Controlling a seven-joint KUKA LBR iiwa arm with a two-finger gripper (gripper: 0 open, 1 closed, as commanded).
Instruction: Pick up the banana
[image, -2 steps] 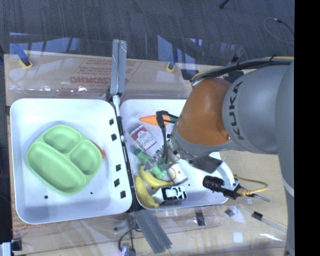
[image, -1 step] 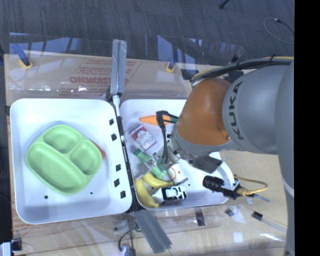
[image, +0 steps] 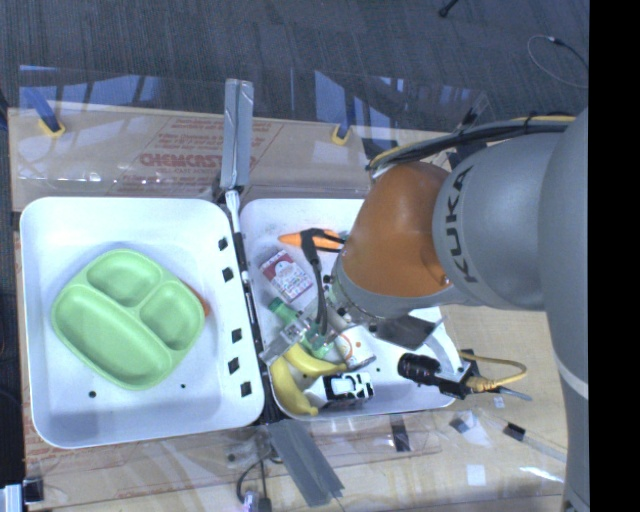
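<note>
From the camera fixed above the bench, we look down on two shallow white bins side by side. The grey arm (image: 520, 220) with its orange band (image: 400, 235) reaches in from the right and bends down over the right bin (image: 262, 215), hiding much of its middle. Its wrist points down toward the bin's near edge, and the two-finger gripper (image: 322, 338) sits low, just above the curved yellow banana (image: 298, 378). We cannot tell how the gripper is set. The banana lies in the right bin's near-left corner, and we see nothing clamped around it. Just beside it, along the near edge, sits a small black-and-white object (image: 348, 387). A red-and-white packet (image: 285, 276) lies nearer the bin's left wall. In the left bin (image: 40, 240) rests a light green plastic divided plate (image: 127, 317).
</note>
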